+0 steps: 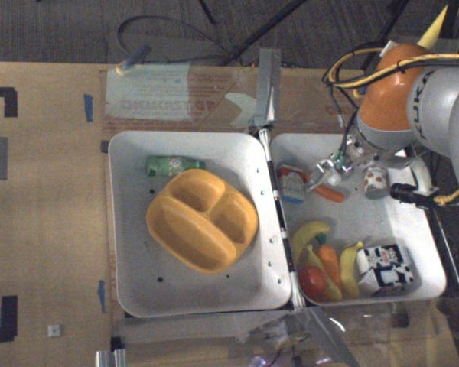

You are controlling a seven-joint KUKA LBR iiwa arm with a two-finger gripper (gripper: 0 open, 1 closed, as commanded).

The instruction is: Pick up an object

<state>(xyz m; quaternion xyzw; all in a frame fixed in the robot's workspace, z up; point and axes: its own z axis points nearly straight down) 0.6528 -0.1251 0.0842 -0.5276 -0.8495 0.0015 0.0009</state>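
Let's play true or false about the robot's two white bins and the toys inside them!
1. The orange divided plate lies in the left bin. True.
2. The banana lies in the left bin. False: it lies in the right bin.
3. The gripper is above the right bin. True.
4. The green packet sits on top of the plate. False: it lies beside the plate, near the bin's far edge.
5. The milk carton is in the right bin. True.

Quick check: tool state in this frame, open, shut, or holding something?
Tool: cannot be told; it sits low in the right bin, just above a carrot, with nothing visibly held.
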